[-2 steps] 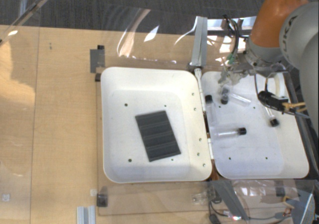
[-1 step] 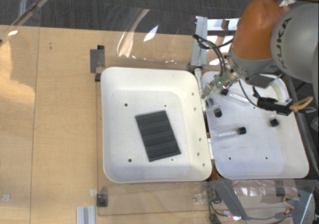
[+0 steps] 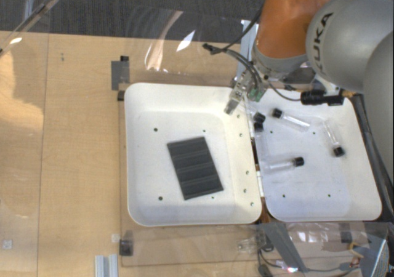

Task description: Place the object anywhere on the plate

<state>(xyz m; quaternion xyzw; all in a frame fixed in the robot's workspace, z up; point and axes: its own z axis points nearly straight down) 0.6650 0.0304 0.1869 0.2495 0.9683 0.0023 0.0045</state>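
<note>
Clear capped vials (image 3: 287, 163) lie in the right-hand bin (image 3: 363, 208); the dark ribbed plate (image 3: 195, 167) sits mid-frame in the left bin (image 3: 141, 208). The gripper (image 3: 237, 98) hovers over the dividing rims, grip unreadable. Seemingly picking comes next: reaching a vial.

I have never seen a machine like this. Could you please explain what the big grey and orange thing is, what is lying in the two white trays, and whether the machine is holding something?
One camera looks down at a slant on a wooden bench. The grey and orange shape is a robot arm reaching in from the right; its gripper hangs over the strip where the two shallow white bins meet. The left bin holds a dark ribbed rectangle, apparently the plate. The right bin holds several small clear tubes with black caps, for example one near its left side. Nothing visible sits in the gripper, though it is too small to judge well.
</note>
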